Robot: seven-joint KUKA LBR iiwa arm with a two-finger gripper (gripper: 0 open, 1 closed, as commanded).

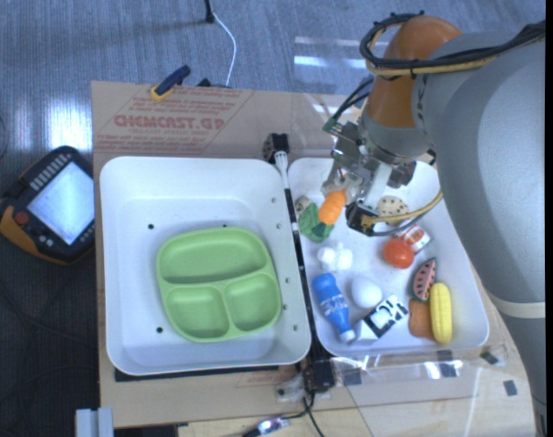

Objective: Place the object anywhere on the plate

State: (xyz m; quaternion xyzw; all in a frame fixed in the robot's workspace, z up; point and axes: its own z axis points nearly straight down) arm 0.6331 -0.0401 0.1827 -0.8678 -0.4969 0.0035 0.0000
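Observation:
A green three-compartment plate point(217, 282) lies in the left white bin point(121, 244) with nothing on it. My gripper point(347, 194) hangs low over the upper left corner of the right bin point(467, 321). An orange toy carrot point(331, 209) with green leaves point(314, 227) sits right under the gripper's tip, close to the wall between the bins. The wrist hides how the carrot and the gripper meet.
The right bin also holds a blue bottle point(331, 303), a white egg point(365, 291), a red-orange tomato point(399, 251), a watermelon slice point(424, 279), a yellow piece point(440, 312), a black-and-white block point(385, 317) and a cookie point(393, 208). A teach pendant point(48, 203) lies at far left.

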